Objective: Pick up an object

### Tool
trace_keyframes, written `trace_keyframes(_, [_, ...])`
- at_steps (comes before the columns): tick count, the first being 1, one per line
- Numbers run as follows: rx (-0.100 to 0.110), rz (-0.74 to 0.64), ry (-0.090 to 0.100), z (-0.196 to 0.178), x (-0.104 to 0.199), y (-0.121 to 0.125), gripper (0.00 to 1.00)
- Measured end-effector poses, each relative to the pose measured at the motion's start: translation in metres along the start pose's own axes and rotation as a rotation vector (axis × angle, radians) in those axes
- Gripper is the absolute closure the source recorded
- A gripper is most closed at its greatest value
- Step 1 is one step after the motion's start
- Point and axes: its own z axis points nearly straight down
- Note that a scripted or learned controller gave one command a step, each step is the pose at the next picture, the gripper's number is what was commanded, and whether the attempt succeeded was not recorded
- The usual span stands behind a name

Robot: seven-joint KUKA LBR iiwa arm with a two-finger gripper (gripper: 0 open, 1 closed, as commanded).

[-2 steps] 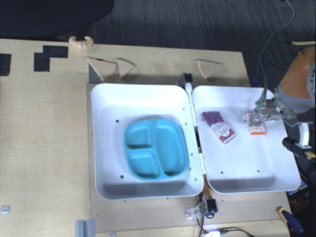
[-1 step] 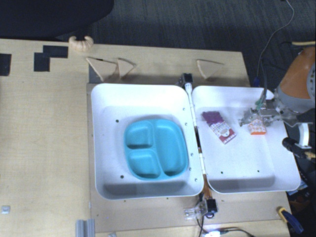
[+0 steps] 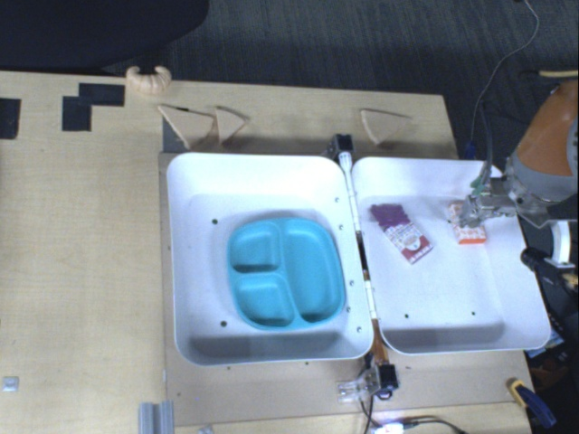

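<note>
Pale wooden bench (image 3: 81,269), two shallow white bins side by side, arm reaching in from the right.

Whether the gripper (image 3: 477,208) is clenched or released cannot be told; it sits low over the right bin (image 3: 452,315), at a small orange-and-white packet (image 3: 469,232) near the bin's right side. Left of that, apart from it, lies a purple-and-white packet (image 3: 402,231). Further left, the left bin (image 3: 194,242) holds a blue divided plate (image 3: 286,271), lying flat in its middle.
</note>
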Motion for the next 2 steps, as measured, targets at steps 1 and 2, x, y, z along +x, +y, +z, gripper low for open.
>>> trace_keyframes(1, [0.000, -0.001, 0.000, 0.000, 0.000, 0.000, 0.00])
trace_keyframes(2, [-0.004, -0.005, -0.001, -0.011, 0.000, 0.002, 1.00])
